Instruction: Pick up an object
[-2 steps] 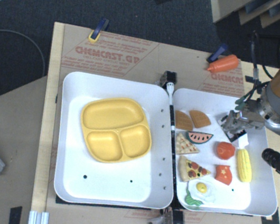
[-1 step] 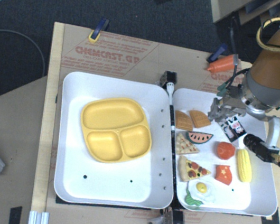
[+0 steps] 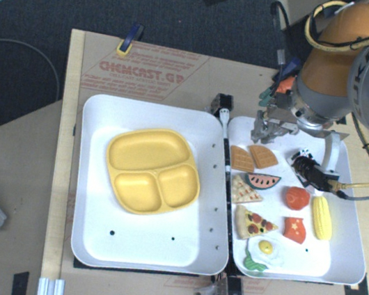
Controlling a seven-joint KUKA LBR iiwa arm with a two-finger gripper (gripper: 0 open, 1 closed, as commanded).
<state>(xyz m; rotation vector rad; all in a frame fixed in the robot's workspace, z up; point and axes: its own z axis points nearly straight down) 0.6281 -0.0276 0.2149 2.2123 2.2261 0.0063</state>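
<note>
Toast slices (image 3: 253, 157) lie at the top-left of the right bin (image 3: 345, 260), just beside the claw (image 3: 268, 131), toward its six o'clock. Whether the claw is open or closed I cannot tell. Among the toy foods, these are nearest it; the corn cob (image 3: 321, 217), long axis running twelve to six, lies farther off toward four o'clock. The left bin (image 3: 86, 182) holds a yellow divided plate (image 3: 153, 170).

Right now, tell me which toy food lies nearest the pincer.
The tan cracker-like piece, directly below the pincer at the right bin's top; the watermelon slice and tomato lie farther down.
</note>
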